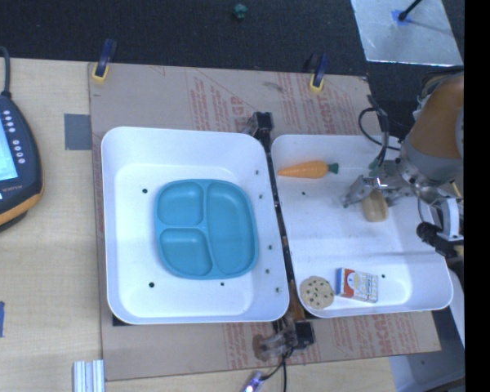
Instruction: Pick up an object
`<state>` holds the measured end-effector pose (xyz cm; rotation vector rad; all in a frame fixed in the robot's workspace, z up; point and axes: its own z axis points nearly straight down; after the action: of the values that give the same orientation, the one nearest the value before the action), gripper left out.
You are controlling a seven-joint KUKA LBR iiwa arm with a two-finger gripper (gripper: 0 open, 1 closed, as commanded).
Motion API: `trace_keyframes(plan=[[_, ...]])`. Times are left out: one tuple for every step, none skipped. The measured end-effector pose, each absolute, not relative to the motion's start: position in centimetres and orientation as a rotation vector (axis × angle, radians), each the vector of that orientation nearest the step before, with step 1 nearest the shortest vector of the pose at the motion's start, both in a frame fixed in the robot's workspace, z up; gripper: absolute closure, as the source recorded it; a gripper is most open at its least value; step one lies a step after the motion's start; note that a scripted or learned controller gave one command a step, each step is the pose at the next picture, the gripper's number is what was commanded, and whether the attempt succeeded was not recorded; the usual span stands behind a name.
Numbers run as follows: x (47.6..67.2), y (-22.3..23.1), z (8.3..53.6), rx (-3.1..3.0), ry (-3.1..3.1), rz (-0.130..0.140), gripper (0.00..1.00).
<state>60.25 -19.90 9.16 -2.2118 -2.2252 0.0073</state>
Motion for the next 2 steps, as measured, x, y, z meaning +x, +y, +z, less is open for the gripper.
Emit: trace_keyframes(plan=[[60.3,-20.0,10.2,-2.21,-2.227,0.009,1.0],[60.5,-15.1,16.3,-2.215,-2.227,0.003,1.0]])
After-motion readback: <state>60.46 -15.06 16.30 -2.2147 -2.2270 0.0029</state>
